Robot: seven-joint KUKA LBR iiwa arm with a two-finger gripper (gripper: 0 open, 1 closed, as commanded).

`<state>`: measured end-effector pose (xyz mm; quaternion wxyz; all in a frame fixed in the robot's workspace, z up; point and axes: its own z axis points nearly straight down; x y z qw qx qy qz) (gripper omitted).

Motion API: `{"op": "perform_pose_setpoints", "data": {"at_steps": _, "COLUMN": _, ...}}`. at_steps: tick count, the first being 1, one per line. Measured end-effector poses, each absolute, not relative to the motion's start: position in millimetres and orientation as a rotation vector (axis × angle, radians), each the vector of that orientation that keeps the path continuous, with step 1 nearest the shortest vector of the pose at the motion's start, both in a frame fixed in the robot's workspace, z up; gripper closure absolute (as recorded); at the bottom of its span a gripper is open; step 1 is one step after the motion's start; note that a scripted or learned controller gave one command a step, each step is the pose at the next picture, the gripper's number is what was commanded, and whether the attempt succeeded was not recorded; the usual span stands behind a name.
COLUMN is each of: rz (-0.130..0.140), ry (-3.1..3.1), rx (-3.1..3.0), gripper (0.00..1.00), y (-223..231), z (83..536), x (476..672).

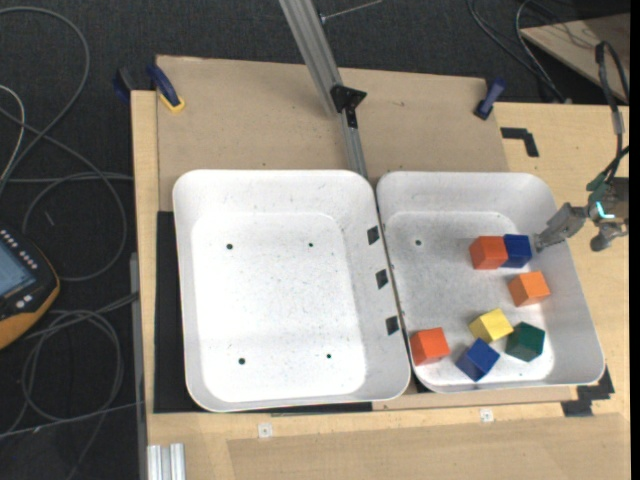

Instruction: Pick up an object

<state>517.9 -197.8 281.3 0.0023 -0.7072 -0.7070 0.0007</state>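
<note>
Camera view from above the bench catches my gripper at the right rim of the right bin, its grey tip slanting down and to the left toward the blocks. How far apart my fingers stand I cannot tell, as the tip is small and blurred, and nothing shows between them.

Blocks lie scattered across the right half of that bin. Nearest my tip is a blue block, touching a red block on its left. Just below those two sits an orange block, apart from them. Lower still, a yellow block lies beside a green block, with a second blue block just under the yellow one. A second red block rests near the bin's lower left corner, well apart from my tip.

Beside it, the left bin shows its speckled white floor. A grey metal pole slants down from the top to the seam between the two bins.
</note>
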Motion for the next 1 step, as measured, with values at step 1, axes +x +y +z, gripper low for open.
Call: {"op": "perform_pose_setpoints", "data": {"at_steps": 1, "rz": -0.001, "ry": -2.222, "rx": -2.22, "gripper": 0.0, "y": -197.7, "z": 283.1, "x": 518.6}}
